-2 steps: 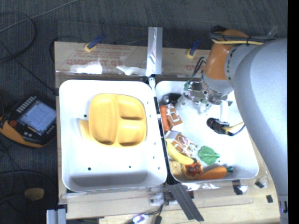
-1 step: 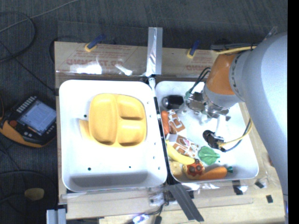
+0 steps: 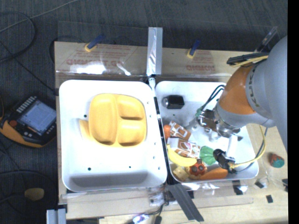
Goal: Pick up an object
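Carrot [image 3: 212, 174] lies nearest, below the banana [image 3: 180, 158]. Gripper [image 3: 216, 129] hangs above-right of the banana; I cannot tell its spread. I'd descend straight, centred.

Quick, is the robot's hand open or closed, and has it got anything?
Hand: cannot be told; it hangs low in the right bin above the toys, seen from above.
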### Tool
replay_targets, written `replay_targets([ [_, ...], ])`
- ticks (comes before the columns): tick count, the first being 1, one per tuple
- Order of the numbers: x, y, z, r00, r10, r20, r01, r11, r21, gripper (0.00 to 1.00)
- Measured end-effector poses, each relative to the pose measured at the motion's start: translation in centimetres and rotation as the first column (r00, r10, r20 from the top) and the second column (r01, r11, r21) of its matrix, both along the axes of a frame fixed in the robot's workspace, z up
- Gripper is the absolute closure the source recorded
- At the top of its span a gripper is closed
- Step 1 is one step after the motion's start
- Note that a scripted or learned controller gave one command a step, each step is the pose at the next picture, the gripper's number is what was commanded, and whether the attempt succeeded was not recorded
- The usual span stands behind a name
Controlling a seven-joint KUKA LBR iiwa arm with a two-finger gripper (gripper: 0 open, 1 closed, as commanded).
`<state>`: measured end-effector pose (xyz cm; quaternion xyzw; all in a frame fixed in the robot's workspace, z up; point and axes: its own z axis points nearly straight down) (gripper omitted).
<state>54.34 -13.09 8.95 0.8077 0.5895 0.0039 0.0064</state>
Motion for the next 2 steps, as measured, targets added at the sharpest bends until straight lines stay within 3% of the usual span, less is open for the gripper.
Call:
replay_targets([
  [1, -5.4, 2.7, 0.1, 1.0, -0.01, 0.005, 0.01, 1.0, -0.004, 0.0],
  [2, -5.4, -3.9, 0.0, 0.982, -0.19, 0.0, 0.19, 0.982, 0.007, 0.0],
])
